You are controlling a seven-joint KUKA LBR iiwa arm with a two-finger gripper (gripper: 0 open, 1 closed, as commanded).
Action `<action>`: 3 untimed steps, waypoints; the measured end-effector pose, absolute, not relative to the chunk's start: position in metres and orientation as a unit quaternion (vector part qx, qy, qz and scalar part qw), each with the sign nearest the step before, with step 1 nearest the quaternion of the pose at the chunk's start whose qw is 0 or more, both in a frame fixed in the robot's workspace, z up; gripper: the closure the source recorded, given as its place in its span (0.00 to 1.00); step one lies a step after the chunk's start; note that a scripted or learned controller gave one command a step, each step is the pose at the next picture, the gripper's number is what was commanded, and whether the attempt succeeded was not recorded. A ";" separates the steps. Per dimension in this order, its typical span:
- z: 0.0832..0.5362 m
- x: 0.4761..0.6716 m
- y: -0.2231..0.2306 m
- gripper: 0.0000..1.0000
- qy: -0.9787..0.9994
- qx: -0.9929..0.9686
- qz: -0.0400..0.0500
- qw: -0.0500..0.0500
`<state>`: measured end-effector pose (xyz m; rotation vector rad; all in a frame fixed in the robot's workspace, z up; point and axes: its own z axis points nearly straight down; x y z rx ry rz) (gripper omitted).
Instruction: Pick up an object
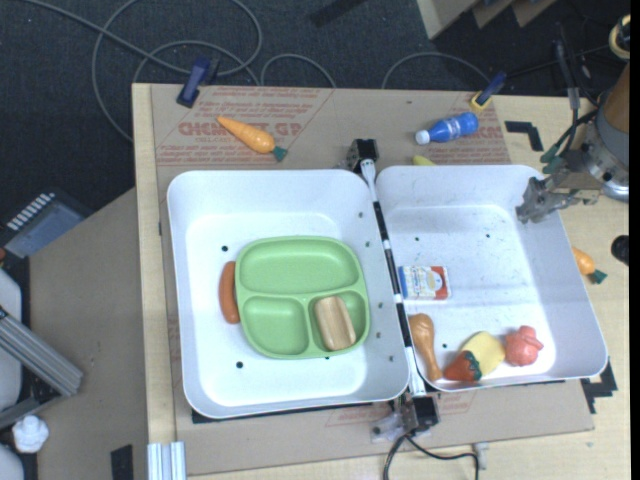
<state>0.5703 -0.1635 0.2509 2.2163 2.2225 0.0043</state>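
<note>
Over at the right bin's [560, 268] far right rim sits the gripper [540, 204], hanging off the arm [610, 138] that comes in from the right side. Can't honestly tell how it's set, it's small and kinda blurry, and I don't see anything caught in it. It's poised above the bin's upper right corner, well away from all the stuff.

The objects in that bin are mostly bunched along the near edge: a pinkish-red toy [523, 345] at the right, a yellow piece [484, 348] just beside it, a red chunk [461, 367] touching the yellow one, and a tan drumstick-looking thing [423, 340] up against the divider. A small white carton [424, 282] lies a bit further back by the left wall.

Left bin [200, 268] has a green sectioned tray [290, 268] with a bread roll [335, 323] in its lower right compartment, plus an orange sausage [230, 292] lying just beside the tray's left edge.

Outside the bins on the bench: a toy carrot [250, 135] behind the left bin, a blue and white bottle [449, 129] behind the right one, and another small orange thing [586, 264] right of the right bin.
</note>
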 end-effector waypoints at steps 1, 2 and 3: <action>0.250 0.479 -0.081 1.00 0.708 0.707 0.000 -0.001; 0.251 0.479 -0.082 0.00 0.707 0.707 0.000 -0.001; 0.239 0.479 -0.154 0.00 0.707 0.708 0.000 0.001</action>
